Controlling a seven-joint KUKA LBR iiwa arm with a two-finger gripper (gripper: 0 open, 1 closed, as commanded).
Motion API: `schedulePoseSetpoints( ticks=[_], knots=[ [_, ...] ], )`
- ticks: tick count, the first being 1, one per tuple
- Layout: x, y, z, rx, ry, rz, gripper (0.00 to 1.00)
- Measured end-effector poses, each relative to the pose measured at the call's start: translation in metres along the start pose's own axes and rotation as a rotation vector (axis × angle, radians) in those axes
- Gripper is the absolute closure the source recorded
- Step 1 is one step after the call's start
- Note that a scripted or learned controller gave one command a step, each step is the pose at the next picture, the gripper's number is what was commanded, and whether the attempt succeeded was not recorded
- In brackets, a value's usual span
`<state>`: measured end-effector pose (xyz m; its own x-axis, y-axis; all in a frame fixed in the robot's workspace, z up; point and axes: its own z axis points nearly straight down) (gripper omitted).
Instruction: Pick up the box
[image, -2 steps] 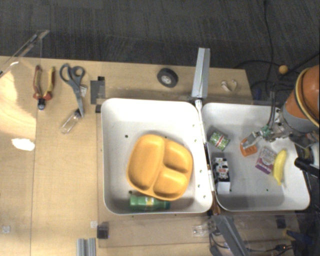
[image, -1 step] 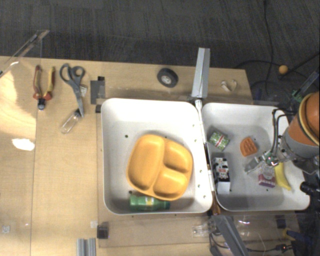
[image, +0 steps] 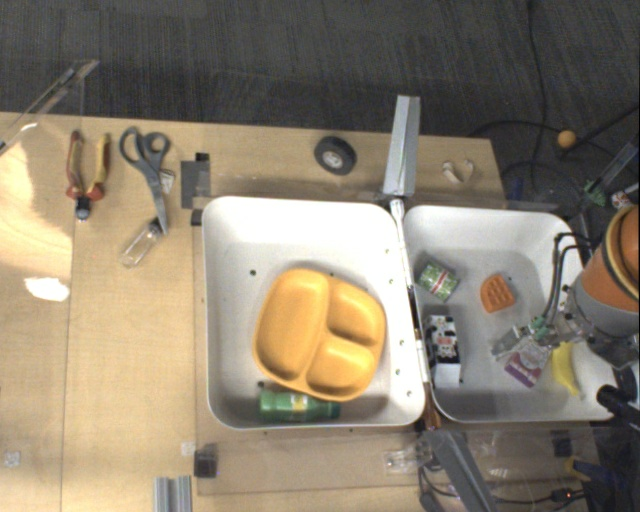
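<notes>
The box (image: 442, 349) is a small black and white carton. It lies in the right bin (image: 480, 405), tight against that bin's left wall. My gripper (image: 532, 338) hangs low over the right half of the same bin, well to the right of the box and apart from it. Below the orange band (image: 612, 268) the arm's wrist covers part of the gripper. Nothing from the bin can be seen held in it.
Also in the right bin are a green can (image: 437, 280), an orange piece (image: 497, 293), a purple packet (image: 522, 372) and a yellow item (image: 565, 368). The left bin (image: 230, 300) holds a yellow divided plate (image: 322, 333) and a green bottle (image: 297, 404). Scissors (image: 150, 170) and pliers (image: 85, 172) lie on the bench.
</notes>
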<state>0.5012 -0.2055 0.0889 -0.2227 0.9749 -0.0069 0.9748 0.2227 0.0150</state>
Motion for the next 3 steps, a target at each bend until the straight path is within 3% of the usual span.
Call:
schedulePoseSetpoints(
  ticks=[2, 3],
  knots=[
    [0.038, 0.0, -0.001, -0.001, -0.003, 0.123, 0.0],
    [0.07, 0.007, -0.001, -0.002, -0.003, 0.272, 0.0]
  ],
)
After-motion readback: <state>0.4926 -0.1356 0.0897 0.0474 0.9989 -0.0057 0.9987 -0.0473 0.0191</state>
